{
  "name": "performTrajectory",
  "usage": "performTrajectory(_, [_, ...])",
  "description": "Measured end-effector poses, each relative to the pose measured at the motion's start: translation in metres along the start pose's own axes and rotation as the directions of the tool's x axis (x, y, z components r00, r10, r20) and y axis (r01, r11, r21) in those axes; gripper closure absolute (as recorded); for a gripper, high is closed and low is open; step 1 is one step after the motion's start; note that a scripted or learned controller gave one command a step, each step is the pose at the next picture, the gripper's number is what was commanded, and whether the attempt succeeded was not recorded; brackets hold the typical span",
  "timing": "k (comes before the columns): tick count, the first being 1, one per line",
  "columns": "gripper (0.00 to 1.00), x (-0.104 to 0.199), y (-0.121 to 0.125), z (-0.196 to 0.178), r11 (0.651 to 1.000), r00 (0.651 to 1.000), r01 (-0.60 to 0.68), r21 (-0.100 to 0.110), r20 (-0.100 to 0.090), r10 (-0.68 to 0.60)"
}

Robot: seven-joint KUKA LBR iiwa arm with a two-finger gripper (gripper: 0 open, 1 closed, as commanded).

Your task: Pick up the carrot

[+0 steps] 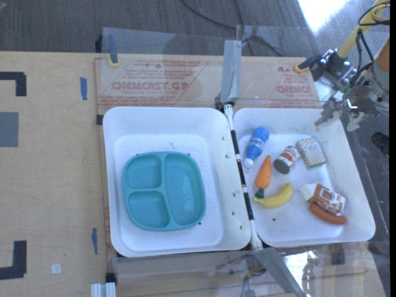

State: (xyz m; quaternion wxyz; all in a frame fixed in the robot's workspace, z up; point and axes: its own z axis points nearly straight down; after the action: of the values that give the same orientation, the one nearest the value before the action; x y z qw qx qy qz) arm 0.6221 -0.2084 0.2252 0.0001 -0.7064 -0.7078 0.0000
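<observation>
The orange carrot [264, 172] lies in the right bin [359, 228], near its left wall, pointing up and down with its green end toward the front. Its lower end touches a yellow banana [275, 197]. My gripper [338, 120] hangs over the bin's far right corner, well up and to the right of the carrot. Its fingers stand open with nothing between them.
Around the carrot lie a blue and white bottle [256, 145], a small can [286, 159], a checked packet [310, 152], an orange carton [328, 198] and a sausage [328, 215]. The left bin [117, 129] holds a teal divided plate [164, 190].
</observation>
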Motion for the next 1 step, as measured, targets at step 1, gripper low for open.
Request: performTrajectory(1, [0.00, 0.0349, -0.0150, 0.0931, 0.999, 0.999, 0.051, -0.013, 0.003, -0.051])
